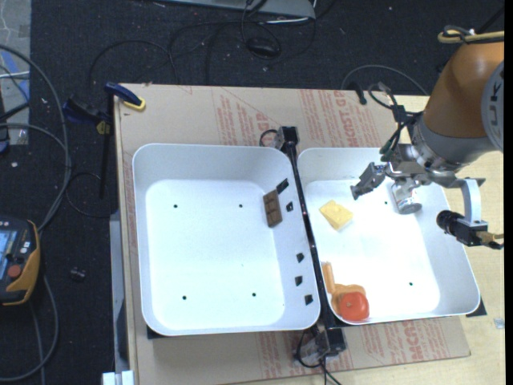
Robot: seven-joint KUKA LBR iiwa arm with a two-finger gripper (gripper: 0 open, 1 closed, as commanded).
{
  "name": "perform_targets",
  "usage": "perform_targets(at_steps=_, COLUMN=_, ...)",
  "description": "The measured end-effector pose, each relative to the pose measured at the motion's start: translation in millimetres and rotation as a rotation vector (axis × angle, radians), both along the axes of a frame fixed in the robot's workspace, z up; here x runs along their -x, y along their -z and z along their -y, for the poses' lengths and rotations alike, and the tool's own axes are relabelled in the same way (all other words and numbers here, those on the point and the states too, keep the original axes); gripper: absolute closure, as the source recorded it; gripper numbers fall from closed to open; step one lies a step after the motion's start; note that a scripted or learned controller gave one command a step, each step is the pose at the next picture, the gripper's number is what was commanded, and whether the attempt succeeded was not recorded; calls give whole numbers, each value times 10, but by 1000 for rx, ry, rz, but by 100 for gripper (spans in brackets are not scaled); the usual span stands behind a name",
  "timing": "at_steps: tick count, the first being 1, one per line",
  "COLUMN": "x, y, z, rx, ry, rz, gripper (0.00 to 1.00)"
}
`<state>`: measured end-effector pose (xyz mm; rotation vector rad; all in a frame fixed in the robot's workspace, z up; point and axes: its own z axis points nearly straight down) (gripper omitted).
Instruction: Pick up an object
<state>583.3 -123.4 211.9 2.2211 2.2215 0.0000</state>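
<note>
Yellow and probably light and soft, the sponge-like block (336, 214) is seen lying in the right bin (449, 295), just left of the gripper (383, 180), whose jaws are spread with nothing held, and is judged best pinched across its flat sides.

tabletop (208, 111): flat tan cardboard sheet with red print | left shallow white plastic bin (152, 215) and right shallow white plastic bin (449, 283) side by side, rims touching | blue-and-yellow clamp (124, 96) at far-left corner
</note>
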Motion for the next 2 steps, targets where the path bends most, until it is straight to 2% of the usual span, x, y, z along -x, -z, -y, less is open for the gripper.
perform_targets(at_steps=1, x=-499, y=-142, z=276, rx=0, ry=0, rz=0, gripper=0)
perform_targets(at_steps=2, x=-674, y=128, z=599, rx=0, ry=2, rz=-3, gripper=0)
